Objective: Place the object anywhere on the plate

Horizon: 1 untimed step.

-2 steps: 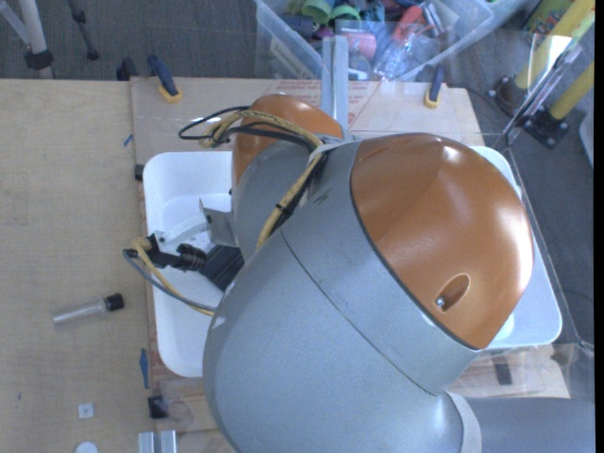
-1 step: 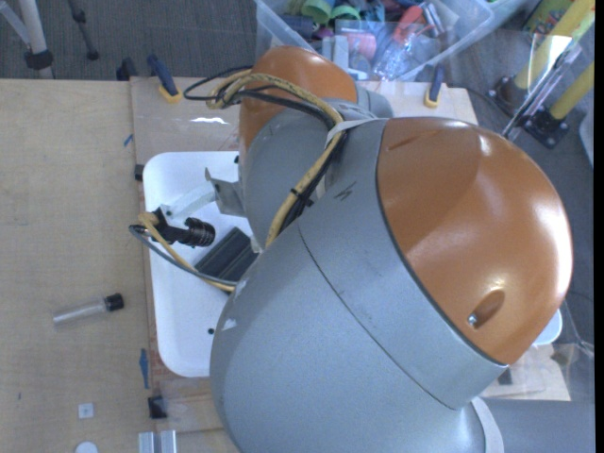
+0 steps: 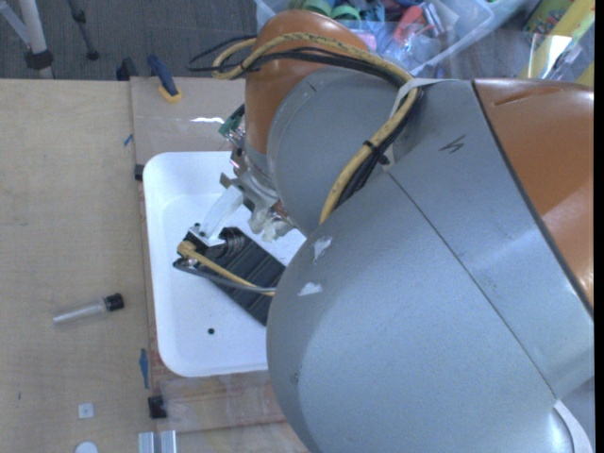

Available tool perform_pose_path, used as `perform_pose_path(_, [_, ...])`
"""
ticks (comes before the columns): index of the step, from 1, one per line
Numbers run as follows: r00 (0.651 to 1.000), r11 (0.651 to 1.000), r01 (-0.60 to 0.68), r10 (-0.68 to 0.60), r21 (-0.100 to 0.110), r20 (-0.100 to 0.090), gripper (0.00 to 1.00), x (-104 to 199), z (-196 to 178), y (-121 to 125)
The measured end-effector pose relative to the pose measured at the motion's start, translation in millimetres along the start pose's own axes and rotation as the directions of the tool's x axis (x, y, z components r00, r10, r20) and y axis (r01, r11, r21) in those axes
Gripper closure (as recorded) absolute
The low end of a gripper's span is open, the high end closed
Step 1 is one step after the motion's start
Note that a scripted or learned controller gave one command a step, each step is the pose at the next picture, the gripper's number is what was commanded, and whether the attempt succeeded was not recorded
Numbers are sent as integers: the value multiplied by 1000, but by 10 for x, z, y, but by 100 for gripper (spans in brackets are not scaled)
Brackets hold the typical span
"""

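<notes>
My arm point(image 3: 396, 253) reaches in from the right and covers most of the view. Its gripper point(image 3: 259, 213) hangs low over the upper middle of a white bin point(image 3: 179, 347), and the wrist hides its tip. Small pale parts show under the wrist at the gripper's end. I see no plate and no loose object between the fingers. A tiny dark speck point(image 3: 210, 329) lies on the bin floor toward the front.
A pale tube with a black cap point(image 3: 87, 308) lies on the wooden bench left of the bin. A blue clamp point(image 3: 166, 83) sits behind the bin. A clear box of colourful items point(image 3: 377, 8) stands at the back. Small bits lie at the bench's front edge.
</notes>
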<state>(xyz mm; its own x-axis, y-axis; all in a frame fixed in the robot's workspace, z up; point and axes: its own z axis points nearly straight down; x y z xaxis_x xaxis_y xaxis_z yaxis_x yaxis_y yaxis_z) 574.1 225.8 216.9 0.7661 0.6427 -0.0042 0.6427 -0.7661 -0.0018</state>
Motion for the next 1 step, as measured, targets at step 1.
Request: perform_pose_path(1, [1000, 1000, -1, 1, 1, 0, 0, 0, -1, 2])
